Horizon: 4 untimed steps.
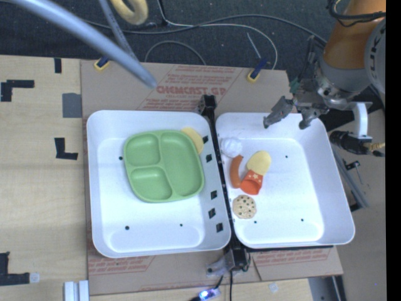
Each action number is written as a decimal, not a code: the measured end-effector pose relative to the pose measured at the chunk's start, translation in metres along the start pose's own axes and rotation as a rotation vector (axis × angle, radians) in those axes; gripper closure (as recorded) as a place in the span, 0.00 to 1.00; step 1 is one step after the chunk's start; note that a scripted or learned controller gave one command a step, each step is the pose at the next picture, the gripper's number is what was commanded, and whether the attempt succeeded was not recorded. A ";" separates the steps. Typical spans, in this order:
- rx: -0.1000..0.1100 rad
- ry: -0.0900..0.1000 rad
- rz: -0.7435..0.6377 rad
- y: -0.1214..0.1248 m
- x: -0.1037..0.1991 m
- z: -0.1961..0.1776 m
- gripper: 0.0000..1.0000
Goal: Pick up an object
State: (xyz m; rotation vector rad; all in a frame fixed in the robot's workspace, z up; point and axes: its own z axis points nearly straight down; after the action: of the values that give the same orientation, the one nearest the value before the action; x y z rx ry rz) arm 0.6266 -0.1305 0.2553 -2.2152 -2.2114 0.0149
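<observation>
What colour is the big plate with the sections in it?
Light green. The plate sits in the left bin, plain in the camera view.

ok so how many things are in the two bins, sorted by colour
green: 1, the divided plate
yellow: 2, one by the plate, one in the right bin
white: 1
orange-red: 2
tan cookie: 1
total: 7
</observation>
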 end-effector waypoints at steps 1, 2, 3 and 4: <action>-0.013 -0.002 -0.003 0.002 0.001 -0.009 0.00; -0.008 -0.002 -0.003 0.009 -0.003 0.052 0.00; -0.008 -0.002 -0.003 0.008 -0.001 0.097 0.00; -0.008 -0.002 -0.003 0.009 -0.006 0.143 0.00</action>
State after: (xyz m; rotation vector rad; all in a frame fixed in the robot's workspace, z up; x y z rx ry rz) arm 0.6330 -0.1364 0.1126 -2.2172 -2.2195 0.0085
